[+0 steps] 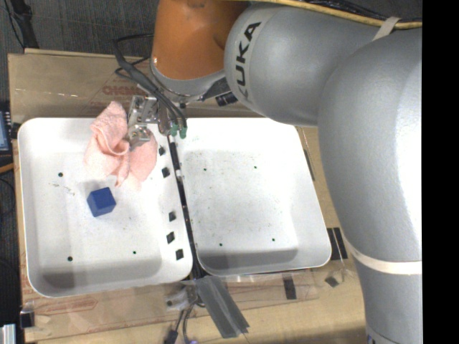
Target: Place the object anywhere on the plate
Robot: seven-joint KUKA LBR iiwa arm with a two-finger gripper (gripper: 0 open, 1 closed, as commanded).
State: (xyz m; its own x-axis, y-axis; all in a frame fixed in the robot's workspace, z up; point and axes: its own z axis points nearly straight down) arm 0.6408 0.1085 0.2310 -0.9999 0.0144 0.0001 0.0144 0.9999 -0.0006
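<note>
cube (102, 201) before cloth (115, 145), left bin (43, 264)

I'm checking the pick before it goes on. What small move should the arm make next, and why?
Probably a short straight lift. The gripper sits on the pink cloth in the left bin, apparently pinching its edge, while the blue cube lies apart. Lifting would show whether the cloth comes up.

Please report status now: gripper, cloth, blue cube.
Gripper at pink cloth, left bin. Grasp unconfirmed. Blue cube lies apart, below the cloth.
</note>
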